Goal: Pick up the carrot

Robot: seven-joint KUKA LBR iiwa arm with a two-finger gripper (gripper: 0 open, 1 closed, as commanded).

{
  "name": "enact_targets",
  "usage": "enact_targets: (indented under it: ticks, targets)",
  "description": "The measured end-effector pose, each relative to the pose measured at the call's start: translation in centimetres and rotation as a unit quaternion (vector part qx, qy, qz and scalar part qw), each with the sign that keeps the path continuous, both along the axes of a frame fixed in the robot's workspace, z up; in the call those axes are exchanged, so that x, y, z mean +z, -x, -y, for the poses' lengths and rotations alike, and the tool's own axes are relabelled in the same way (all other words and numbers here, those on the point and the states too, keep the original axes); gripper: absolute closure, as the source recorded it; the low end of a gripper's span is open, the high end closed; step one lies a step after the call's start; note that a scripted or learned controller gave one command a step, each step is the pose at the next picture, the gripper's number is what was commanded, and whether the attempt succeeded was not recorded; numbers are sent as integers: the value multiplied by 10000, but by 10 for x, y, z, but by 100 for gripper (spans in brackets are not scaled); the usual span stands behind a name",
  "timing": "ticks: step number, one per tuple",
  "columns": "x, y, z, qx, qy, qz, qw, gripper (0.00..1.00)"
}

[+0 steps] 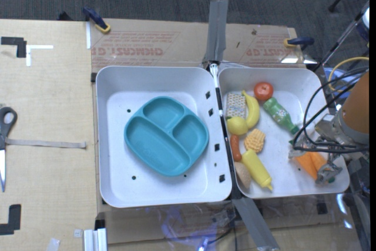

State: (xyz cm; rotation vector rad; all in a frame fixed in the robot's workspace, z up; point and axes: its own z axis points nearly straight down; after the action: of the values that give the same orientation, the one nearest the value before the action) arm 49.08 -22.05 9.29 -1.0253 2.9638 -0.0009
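The smooth white left bin point(111, 185) carries a glossy teal three-section plate point(167, 135). The right bin point(282, 76) is crowded with plastic toy food. The orange tapered carrot point(310, 164) lies at its right edge, its long axis running upper-left to lower-right. The gripper point(320, 156) sits over the carrot; whether it grips it I cannot tell.
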Motion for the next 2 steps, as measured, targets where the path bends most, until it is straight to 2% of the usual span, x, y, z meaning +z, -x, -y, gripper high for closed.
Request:
enact_targets:
  ticks: [1,2]
  targets:
    - [10,-3,-1,-10,-2,33,10000,100]
    - [98,-55,-86,24,-1,8,10000,100]
